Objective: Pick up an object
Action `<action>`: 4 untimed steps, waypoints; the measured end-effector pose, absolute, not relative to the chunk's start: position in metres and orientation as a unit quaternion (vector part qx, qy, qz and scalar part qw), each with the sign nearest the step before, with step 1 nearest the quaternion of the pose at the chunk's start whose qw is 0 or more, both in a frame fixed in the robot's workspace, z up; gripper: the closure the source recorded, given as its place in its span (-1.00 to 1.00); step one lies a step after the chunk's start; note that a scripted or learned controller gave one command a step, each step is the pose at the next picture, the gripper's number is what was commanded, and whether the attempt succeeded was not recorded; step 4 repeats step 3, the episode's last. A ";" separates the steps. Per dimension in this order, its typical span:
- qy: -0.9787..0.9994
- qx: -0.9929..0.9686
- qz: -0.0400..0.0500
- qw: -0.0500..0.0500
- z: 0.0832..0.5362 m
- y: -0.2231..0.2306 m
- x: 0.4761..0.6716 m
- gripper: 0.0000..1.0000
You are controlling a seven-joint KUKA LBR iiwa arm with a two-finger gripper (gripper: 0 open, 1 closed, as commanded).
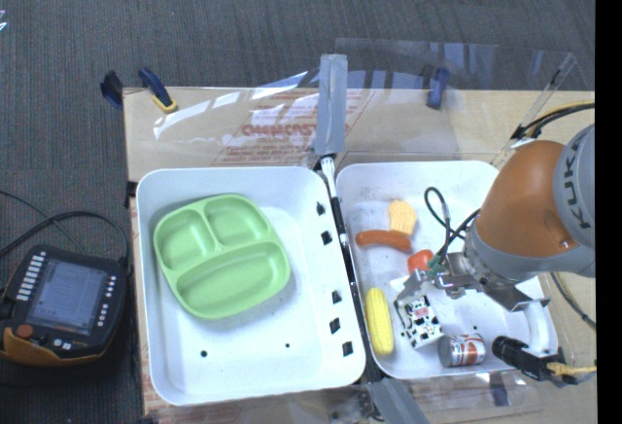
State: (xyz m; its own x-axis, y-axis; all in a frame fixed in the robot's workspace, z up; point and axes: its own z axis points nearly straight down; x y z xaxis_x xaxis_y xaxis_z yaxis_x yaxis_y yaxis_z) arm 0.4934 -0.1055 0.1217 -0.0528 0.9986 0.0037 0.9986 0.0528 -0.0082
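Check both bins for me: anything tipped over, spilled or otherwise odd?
One thing: the small can at the near edge of the right bin lies on its side rather than upright. No spill shows. The corn cob, sausage and green divided plate look normal.

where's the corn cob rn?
The corn cob lies in the right bin, along its left wall near the front corner, below the hot dog and just left of the end effector.

I see a green tray [222, 254] in the white left bin [155, 335]; yellow corn [379, 320], a reddish-orange sausage [383, 239], a red-and-silver can [461, 350] in the white right bin [457, 177]
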 end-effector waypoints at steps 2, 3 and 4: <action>-0.729 -0.684 0.001 0.006 0.094 -0.101 0.475 1.00; -0.804 -0.595 0.001 0.002 0.185 -0.047 0.500 1.00; -0.804 -0.595 0.001 0.002 0.185 -0.047 0.500 1.00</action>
